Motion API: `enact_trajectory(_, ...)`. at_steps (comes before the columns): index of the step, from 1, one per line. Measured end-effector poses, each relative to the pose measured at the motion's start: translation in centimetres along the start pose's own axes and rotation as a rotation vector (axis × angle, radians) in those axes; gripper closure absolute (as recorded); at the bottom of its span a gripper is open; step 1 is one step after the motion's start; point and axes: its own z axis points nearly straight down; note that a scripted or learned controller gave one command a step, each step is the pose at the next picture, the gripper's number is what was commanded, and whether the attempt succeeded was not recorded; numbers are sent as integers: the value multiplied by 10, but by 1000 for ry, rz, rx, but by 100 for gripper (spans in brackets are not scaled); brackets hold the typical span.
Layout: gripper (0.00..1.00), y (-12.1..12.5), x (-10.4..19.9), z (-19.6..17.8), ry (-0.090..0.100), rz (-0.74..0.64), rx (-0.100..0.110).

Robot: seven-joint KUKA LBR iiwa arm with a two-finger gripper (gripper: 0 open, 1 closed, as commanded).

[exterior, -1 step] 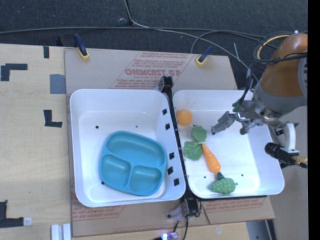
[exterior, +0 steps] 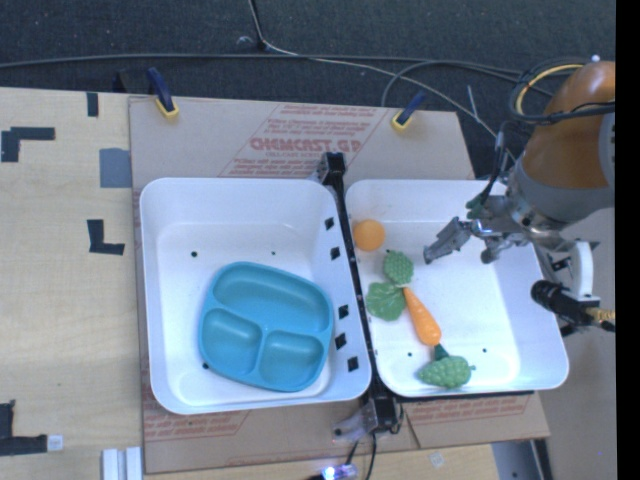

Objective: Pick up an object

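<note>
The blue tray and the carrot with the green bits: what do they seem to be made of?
The blue tray looks like moulded plastic, smooth with a soft sheen and rounded compartments. The carrot and green pieces look like toy food, matte and evenly coloured; plastic, rubber or felt, I cannot tell which.

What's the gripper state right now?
Gripper: open, holding nothing, above the right bin, right of the orange ball.

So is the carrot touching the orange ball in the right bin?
Apart. The camera view shows bare white bin floor and a green leafy piece between the orange ball and the carrot.
</note>
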Motion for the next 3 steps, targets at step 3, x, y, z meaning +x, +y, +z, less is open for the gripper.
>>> enact_trajectory(3, 0, -9, -3, 141, -2, 2, -1)
